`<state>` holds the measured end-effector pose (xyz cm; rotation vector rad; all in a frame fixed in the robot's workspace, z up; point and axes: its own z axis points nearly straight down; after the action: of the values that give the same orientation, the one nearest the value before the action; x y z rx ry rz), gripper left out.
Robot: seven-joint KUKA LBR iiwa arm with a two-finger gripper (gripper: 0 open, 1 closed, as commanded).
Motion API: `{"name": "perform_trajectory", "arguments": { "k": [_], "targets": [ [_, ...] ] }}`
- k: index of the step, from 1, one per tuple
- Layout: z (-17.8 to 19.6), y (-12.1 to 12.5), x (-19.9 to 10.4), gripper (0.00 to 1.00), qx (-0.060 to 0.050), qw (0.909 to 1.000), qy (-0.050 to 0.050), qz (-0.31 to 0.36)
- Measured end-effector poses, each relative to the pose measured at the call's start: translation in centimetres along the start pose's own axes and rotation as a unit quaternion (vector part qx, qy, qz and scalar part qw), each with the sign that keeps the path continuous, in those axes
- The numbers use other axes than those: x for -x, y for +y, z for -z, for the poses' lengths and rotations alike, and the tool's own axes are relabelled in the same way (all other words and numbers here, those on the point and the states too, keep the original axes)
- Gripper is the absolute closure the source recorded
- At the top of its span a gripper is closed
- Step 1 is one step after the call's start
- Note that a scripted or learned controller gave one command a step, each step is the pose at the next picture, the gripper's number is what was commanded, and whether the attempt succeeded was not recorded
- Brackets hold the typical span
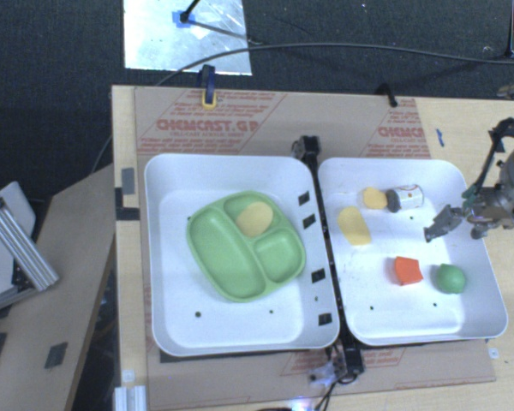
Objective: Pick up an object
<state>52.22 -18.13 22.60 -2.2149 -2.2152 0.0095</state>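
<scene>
The surface carries 2 white bins side by side. The left bin (167,255) holds a green divided plate (240,251) with a yellow lump (255,219) in its upper compartment. The right bin (471,311) holds a yellow block (355,226), a small yellow piece (374,199) touching a grey-and-white cylinder (405,198), an orange cube (408,271) and a green ball (451,278). The pincer (437,227) hangs above the bin's right side, over bare floor above the cube and ball, gripping nothing; whether its jaws stand wide or narrow I cannot tell.
</scene>
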Motion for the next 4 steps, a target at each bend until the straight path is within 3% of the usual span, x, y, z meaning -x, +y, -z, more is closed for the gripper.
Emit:
{"name": "perform_trajectory", "arguments": {
  "k": [1, 4],
  "targets": [
    [0.7, 0.3, -0.1, 0.0, 0.006, 1.0, -0.001, 0.002],
    [-14.3, 1.0, 0.9, 0.0, 0.005, 1.0, -0.001, 0.0]
  ]
}}
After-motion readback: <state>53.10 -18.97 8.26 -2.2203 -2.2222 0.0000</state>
